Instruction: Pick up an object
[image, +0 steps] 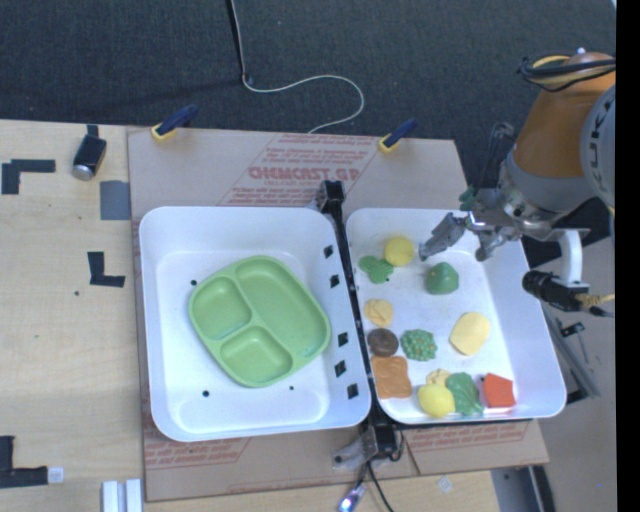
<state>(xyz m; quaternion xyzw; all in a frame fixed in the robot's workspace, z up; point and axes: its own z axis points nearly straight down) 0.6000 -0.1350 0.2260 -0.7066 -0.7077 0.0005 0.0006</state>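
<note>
The right white bin (530, 345) holds several toy foods. Among them are a yellow lemon (399, 251), a green piece (441, 278), a small green leafy piece (375, 268), a pale yellow lump (470, 333), a brown disc (383, 342), a green broccoli-like piece (419, 345), an orange waffle (392, 377) and a red block (498, 391). My gripper (462, 243) hangs over the bin's far part, just above the green piece. Its two fingers stand apart and nothing is between them.
The left white bin (165, 300) contains a green divided tray (259, 319). A black divider (342, 290) runs between the bins. Blue and yellow clamps (174, 122) (397, 134) hold the cardboard at the back. A white cable (300, 85) lies behind.
</note>
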